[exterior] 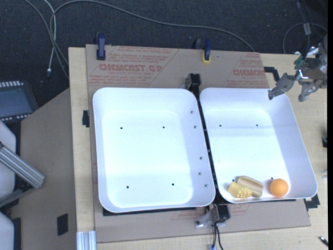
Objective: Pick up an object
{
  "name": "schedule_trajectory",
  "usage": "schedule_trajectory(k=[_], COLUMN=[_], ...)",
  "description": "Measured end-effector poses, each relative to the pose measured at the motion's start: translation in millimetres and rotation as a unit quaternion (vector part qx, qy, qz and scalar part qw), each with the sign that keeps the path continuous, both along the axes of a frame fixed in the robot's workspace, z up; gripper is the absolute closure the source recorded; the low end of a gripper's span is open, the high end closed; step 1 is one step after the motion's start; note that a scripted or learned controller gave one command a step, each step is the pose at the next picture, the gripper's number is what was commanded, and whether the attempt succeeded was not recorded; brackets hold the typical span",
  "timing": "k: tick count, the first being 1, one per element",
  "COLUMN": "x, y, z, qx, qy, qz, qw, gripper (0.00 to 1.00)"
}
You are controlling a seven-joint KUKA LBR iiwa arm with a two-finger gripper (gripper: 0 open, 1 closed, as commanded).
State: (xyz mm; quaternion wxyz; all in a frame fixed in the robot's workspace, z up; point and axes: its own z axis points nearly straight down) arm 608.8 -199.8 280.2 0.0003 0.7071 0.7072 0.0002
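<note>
Tool (292, 86): fingers spread, nothing between them, over the right bin's (260, 100) far right corner. Orange ball (279, 187), we note, lies at that bin's near right corner, beside corn (239, 191) and roll (249, 183).

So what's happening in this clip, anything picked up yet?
Nothing is picked up yet. The claw hangs over the far right corner of the right bin, with nothing between its fingers. Its targets lie along that bin's near edge: an orange ball, a corn cob and a tan bread-like roll touching it. The left bin sits beside it.
</note>
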Motion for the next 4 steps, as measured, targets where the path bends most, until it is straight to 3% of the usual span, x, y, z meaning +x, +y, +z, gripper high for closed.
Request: schedule_trajectory(k=[1,3,4], x=[0.3,24.3,48.0], y=[0.1,104.4,134.2], z=[11.0,34.3,21.0], qx=[-0.0001,0.0005,0.0003], qy=[-0.001,-0.001,0.000], qz=[0.000,0.002,0.001], qw=[1.0000,1.0000,1.0000], gripper=[1.00,1.00,1.00])
